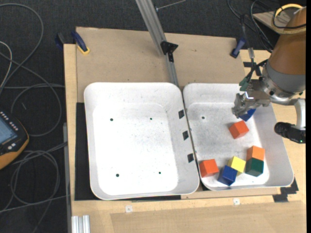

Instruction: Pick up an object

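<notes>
Pincer sits low over the right bin, right on a blue block peeking out beneath it, though whether that block is gripped, I cannot tell. Just below lies an orange cube; along the near rim cluster orange, blue, yellow, green and orange blocks.

Handheld pendant — floor cables around it

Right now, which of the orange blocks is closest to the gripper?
The lone orange block just below the gripper; the other two sit lower with the cluster near the bin's front edge.
</notes>
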Controlling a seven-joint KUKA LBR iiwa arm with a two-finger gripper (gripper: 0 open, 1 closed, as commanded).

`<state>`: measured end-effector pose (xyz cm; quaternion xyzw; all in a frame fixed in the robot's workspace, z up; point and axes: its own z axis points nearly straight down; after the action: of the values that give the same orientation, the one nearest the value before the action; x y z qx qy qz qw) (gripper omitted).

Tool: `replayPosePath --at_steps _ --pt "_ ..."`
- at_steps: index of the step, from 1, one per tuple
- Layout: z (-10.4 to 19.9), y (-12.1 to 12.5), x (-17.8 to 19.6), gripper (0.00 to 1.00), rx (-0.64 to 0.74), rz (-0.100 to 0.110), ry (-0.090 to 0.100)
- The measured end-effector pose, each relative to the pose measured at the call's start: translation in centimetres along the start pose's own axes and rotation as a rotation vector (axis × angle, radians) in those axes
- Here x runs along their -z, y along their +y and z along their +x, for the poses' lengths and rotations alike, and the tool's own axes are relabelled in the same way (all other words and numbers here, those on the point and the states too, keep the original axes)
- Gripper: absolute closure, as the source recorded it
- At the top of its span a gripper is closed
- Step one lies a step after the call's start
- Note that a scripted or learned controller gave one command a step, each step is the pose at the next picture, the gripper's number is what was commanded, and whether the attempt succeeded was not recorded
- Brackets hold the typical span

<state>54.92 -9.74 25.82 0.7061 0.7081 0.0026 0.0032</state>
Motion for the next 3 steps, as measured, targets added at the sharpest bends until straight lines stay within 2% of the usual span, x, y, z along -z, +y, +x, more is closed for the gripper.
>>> replayPosePath --at_steps 3 --pt "13.9 9.3 -0.6 1.0 0.004 0.005 0.002"
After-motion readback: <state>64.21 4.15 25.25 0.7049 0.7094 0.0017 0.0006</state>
